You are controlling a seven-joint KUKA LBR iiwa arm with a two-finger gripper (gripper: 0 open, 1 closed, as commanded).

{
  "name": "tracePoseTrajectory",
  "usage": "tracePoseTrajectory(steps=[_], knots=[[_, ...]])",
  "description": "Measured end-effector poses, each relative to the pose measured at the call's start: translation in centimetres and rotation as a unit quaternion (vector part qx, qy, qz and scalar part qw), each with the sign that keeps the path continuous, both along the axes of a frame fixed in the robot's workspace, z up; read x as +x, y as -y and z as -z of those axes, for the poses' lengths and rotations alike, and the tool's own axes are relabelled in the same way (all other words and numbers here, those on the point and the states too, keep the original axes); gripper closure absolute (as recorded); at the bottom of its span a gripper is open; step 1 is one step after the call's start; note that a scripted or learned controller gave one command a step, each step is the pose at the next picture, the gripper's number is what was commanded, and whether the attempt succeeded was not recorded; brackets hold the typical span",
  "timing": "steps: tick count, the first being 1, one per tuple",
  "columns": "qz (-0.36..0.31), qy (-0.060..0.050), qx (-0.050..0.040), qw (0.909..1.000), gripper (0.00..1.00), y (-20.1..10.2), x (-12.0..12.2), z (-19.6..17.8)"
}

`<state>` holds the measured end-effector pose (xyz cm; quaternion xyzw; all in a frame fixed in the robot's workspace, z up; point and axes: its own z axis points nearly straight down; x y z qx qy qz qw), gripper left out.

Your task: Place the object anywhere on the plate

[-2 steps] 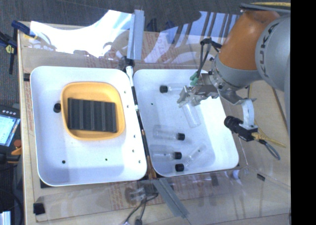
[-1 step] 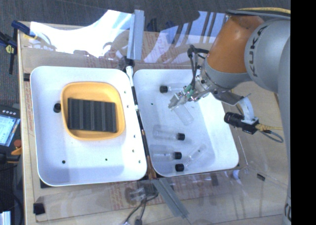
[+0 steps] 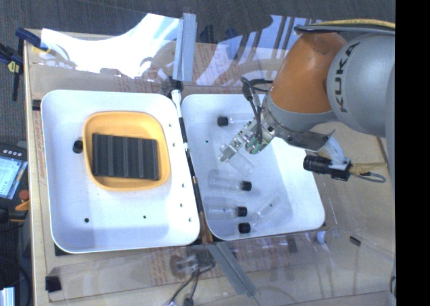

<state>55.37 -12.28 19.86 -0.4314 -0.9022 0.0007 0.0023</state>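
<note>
Two shallow white bins sit side by side on the counter point(image 3: 363, 257). The left bin point(image 3: 60, 217) holds a yellow plate point(image 3: 101, 126) with a dark ribbed insert at its centre. The right bin point(image 3: 306, 197) holds several small clear vials with black caps point(image 3: 246, 185), lying scattered and apart from each other. The grey and orange arm point(image 3: 322, 76) reaches in from the right, and its end effector point(image 3: 228, 153) hangs above the upper middle of the right bin; I cannot tell how wide it stands or whether it grips anything. No vial lies on the plate, so picking one up, carrying it across and setting it down appear left to do.
</note>
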Motion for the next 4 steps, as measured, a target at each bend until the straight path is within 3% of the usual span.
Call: tracePoseTrajectory(steps=[1, 2, 3, 4], knots=[[0.001, 0.002, -0.0003, 1.0000, 1.00, -2.2, 6.2, -5.8], [-0.145, 0.000, 0.0004, 0.9894, 1.00, -1.3, 4.1, 3.8], [-0.215, 0.003, -0.0004, 0.9767, 1.00, -6.1, 1.3, -2.8], [-0.214, 0.003, -0.0005, 0.9767, 0.00, -6.1, 1.3, -2.8]])
